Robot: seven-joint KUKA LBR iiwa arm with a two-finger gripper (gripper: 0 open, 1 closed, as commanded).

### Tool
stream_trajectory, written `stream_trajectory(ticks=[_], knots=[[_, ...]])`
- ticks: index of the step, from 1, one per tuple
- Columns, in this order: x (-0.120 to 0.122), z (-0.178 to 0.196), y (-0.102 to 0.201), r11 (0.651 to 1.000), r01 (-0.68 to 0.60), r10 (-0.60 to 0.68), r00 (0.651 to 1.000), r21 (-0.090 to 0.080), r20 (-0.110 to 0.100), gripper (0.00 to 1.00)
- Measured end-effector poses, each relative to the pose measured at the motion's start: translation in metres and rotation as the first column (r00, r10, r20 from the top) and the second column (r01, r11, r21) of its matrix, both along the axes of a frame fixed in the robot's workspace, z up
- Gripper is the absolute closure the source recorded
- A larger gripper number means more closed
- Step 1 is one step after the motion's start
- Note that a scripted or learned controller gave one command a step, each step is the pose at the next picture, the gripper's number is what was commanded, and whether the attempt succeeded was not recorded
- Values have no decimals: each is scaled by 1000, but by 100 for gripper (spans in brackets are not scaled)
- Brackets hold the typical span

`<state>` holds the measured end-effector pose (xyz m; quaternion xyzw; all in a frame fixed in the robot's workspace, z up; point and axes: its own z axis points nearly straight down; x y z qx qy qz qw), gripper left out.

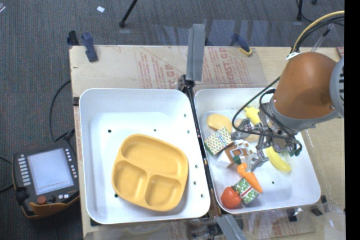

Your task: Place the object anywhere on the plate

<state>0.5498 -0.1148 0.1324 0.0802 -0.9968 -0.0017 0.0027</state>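
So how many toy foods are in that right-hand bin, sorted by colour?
Yellow: 3, a pale rounded piece, a small one and a banana-shaped one.
Orange: 1, a carrot.
Red: 1, a round tomato.
Printed boxes: 3.
Total: 8.

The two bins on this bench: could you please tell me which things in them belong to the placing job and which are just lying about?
Belonging to the job:
yellow plate, left bin
gripper, over the toy food in the right bin

Lying about:
teach pendant on the floor
blue clamp on the bench's edge
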Motion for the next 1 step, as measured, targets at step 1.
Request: stream_trajectory(ticks=[1], knots=[[2,2,0,1000,0,0,1000,-1,5,0]])
